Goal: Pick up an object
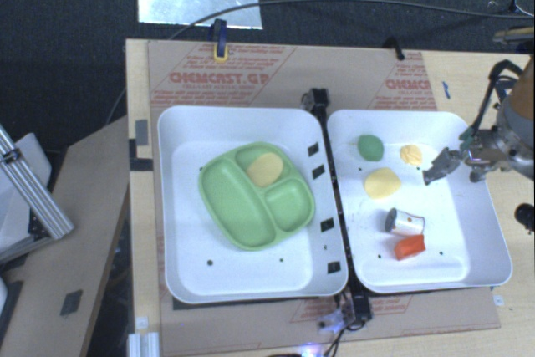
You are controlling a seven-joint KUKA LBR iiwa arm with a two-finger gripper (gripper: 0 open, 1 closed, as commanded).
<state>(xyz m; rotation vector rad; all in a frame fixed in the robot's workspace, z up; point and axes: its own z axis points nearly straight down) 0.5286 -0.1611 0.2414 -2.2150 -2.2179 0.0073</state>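
Five small things lie in the right bin — a green ball, two yellow pieces, a white cup and an orange block — while the hand hovers beside them holding nothing, its finger spread impossible to tell.

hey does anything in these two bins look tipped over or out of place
One thing: the small white can in the right bin lies on its side, beside the orange piece. In the left bin, the green divided plate sits askew, turned at an angle to the walls.
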